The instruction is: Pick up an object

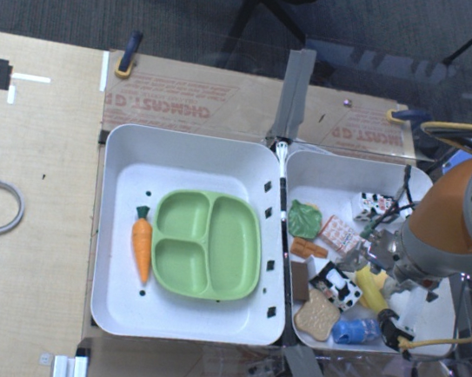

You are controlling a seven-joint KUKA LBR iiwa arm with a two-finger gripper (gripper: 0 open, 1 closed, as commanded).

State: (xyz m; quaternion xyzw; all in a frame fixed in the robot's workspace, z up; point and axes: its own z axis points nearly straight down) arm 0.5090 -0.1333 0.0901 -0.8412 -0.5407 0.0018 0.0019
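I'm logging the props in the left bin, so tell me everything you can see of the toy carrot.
The carrot is a small toy with a smooth orange body, plastic by its look, and a dark green leafy top. It lies flat on the floor of the left bin, top pointing to the far side, tapered tip toward the near side. It sits right beside the left edge of the green divided plate, apparently touching it. It looks whole and undamaged.

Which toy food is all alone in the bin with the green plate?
The orange carrot, lying beside the green plate. All the other toy foods are piled in the right bin.
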